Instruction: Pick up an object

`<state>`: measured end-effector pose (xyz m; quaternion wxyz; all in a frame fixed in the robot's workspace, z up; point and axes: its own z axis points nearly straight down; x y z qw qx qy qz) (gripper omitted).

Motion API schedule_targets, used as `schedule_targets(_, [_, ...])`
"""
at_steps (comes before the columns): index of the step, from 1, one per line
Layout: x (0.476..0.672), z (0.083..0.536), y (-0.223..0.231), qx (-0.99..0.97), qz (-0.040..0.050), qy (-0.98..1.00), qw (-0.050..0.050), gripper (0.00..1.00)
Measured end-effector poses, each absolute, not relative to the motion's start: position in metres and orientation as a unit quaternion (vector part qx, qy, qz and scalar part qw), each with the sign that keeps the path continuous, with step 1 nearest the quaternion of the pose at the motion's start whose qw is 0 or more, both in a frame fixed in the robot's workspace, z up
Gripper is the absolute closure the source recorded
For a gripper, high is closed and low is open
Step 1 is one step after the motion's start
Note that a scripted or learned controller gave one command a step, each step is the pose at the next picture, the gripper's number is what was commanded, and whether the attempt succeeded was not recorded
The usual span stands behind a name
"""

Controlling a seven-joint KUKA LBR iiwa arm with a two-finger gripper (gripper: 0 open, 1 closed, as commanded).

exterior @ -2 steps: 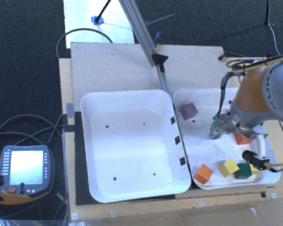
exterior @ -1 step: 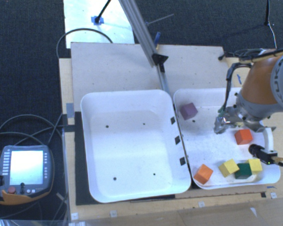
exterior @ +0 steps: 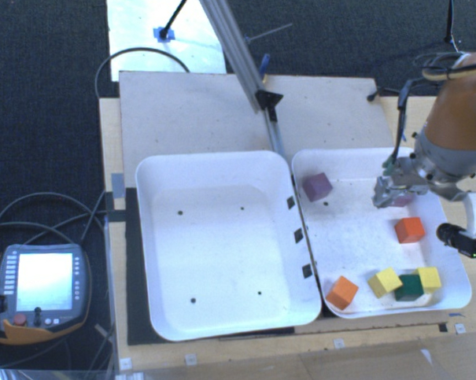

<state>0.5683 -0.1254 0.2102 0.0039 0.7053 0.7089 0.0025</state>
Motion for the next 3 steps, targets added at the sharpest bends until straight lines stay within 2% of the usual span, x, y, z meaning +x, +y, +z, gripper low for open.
schedule_targets(1, [0.570,0.263,-0.126,0.705,0.0023,0.709,0.004,1.00])
schedule_targets(3, [0.537,0.260,-0.012,0.703,0.0014,0.711,0.000,1.00])
